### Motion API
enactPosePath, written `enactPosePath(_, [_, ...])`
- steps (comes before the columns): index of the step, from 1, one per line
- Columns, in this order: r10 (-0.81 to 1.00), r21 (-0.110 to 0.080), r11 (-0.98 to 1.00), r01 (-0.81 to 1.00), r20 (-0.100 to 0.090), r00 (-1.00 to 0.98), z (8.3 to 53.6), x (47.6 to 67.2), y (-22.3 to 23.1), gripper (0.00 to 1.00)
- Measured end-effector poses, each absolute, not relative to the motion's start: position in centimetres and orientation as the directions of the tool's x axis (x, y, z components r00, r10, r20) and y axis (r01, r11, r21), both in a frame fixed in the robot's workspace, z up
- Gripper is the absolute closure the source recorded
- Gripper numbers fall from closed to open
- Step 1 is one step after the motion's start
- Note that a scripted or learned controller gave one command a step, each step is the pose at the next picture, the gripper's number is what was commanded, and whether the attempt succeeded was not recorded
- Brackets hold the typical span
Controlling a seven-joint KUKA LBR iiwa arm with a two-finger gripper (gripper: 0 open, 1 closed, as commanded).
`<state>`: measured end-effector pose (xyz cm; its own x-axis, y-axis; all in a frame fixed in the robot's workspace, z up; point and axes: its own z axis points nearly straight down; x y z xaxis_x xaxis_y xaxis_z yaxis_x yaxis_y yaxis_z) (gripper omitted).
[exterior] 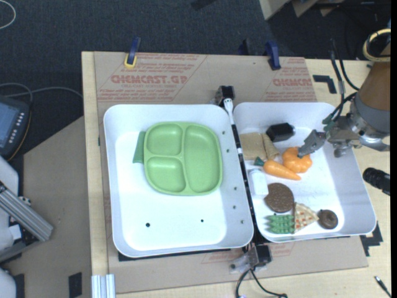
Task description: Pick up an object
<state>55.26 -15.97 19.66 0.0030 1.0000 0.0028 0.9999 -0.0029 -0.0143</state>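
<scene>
Right bin [347, 191] on the counter [93, 166]: claw [308, 146], fingers' state impossible to tell, touches an orange pepper [297, 160] near centre. A carrot [282, 169] lies at the pepper's seven o'clock. Left bin [124, 197] holds a green tray [183, 158].

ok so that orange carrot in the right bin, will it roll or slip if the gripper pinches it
The carrot looks round and tapered, so it would probably roll or swing round if nudged. Its surface seems smooth and glossy, so the gripper might slip along the taper. It lies against another orange piece, which may shift too.
</scene>
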Motion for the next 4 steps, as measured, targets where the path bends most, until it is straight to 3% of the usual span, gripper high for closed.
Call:
enactPosePath(1, [1.000,0.000,0.000,1.000,0.000,0.000,20.4,55.6,-15.9,0.00])
enactPosePath(2, [1.000,-0.006,-0.001,1.000,0.002,0.001,14.2,55.4,-16.4,0.00])
enactPosePath(3, [1.000,0.006,-0.002,1.000,-0.002,0.002,9.4,55.7,-16.5,0.00])
enactPosePath(4, [1.000,0.007,-0.002,1.000,-0.003,0.002,10.5,55.6,-16.6,1.00])
